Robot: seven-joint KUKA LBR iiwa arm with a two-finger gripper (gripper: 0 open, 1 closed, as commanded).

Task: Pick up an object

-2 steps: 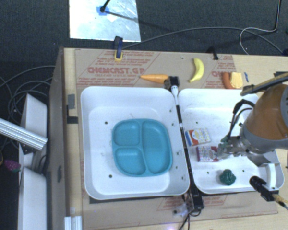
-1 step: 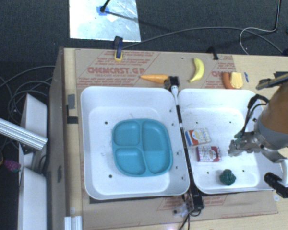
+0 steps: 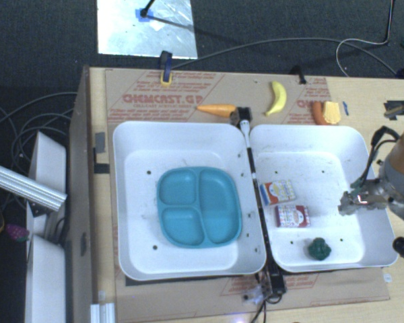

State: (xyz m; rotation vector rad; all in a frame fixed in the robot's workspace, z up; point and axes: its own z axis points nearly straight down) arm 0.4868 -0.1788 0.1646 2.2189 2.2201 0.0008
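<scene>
One grey metal pincer sits at the right side of the frame, over the right edge of the right white plastic bin. I cannot tell its state. Nothing shows in its grip.

To its left, near the middle of that bin, lie two small flat packs. The upper one is a white card pack with red and blue print. It lies a bit tilted, with its long side running left to right. Just below it is a red and white card pack, also lying long side left to right. Lower down, near the bin's bottom edge, sits a small dark green lumpy toy.

The left white plastic bin holds a blue plastic plate with three sections.

Above the bins, on the brown board, lie a yellow banana, an orange carrot and an orange and yellow lump.
</scene>
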